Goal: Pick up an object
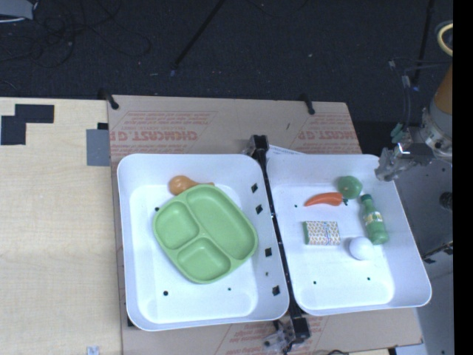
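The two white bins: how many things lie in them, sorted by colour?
Green: 3 (divided plate, round ball, bottle)
Orange: 2 (round thing behind the plate, carrot-like piece)
White: 1 (ball)
Patterned: 1 (small box)
Total: 7

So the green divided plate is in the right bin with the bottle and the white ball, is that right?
Not quite. The camera view shows the green divided plate in the left bin. The bottle and the white ball are in the right bin, as you said.
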{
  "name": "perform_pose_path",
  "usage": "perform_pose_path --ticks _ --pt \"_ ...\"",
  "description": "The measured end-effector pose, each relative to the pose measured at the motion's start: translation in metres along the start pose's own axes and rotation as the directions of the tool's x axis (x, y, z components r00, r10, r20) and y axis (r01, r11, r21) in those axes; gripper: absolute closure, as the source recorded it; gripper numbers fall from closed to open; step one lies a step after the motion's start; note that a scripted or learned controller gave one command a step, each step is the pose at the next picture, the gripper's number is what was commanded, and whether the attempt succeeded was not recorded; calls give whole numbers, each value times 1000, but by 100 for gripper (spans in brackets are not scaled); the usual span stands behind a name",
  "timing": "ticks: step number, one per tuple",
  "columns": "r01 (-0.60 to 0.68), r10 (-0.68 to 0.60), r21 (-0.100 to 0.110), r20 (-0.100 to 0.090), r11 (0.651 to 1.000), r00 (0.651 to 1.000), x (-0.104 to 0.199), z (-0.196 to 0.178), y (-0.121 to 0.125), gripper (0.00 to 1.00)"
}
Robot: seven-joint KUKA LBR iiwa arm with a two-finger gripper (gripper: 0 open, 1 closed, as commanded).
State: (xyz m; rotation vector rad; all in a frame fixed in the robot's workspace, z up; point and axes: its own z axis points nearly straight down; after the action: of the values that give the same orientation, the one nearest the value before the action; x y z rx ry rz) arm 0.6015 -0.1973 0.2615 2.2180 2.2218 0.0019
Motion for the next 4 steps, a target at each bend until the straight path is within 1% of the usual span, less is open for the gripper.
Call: perform_pose_path --ticks 1,2,4 --pt "2 -2 5 -2 1000 1000 45 1 5 100" --pt "2 -2 6 -3 1000 1000 105 1 0 100" --pt "3 -3 8 -3 1000 1000 228 28 -2 100"
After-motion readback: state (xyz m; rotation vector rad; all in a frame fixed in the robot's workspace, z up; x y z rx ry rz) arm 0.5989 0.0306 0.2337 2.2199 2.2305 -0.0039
